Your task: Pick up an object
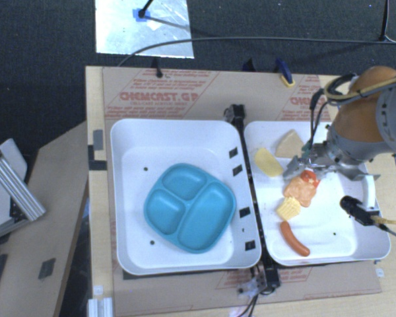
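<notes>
The right bin (366,246) holds several toy foods. An orange-and-red piece (301,189) lies near its middle, and a small yellow ridged piece (289,209) touches its lower left. Nearer the front lies a sausage (295,238). A pale yellow piece (268,162) sits by the bin's left wall, and a tan wedge (289,144) lies toward the back. My gripper (307,166) hangs low over the top end of the orange-and-red piece, reaching in from the right. Its tip partly covers that piece.
The left bin (129,177) bears a blue divided plate (189,207). A black divider with clips (245,183) runs between the bins. The arm's grey wrist (363,127) and a black and white fitting (360,207) overhang the right bin's right side.
</notes>
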`<state>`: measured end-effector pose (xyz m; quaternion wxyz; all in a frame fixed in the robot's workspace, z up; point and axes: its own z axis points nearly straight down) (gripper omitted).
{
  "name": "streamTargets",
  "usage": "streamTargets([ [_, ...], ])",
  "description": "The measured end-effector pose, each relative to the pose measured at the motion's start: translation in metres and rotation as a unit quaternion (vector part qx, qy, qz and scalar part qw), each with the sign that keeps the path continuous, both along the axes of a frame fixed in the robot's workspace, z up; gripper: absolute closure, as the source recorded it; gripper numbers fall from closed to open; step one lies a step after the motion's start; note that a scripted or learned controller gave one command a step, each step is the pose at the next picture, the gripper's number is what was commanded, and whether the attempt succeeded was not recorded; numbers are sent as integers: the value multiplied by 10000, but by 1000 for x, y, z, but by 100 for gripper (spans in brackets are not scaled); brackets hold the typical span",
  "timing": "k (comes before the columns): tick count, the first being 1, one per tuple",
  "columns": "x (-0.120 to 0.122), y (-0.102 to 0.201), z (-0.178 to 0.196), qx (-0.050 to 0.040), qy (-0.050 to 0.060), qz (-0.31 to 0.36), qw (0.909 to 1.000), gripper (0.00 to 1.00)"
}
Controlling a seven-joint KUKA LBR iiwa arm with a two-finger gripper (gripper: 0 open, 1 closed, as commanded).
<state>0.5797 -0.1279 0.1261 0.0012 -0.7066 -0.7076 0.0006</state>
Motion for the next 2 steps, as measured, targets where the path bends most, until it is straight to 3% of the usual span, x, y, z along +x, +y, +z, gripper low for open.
streamTargets([
  [1,5,-4,-36,-51,-88,-7,9999,0],
  [2,8,-6,-20,-66,-143,-14,9999,100],
])
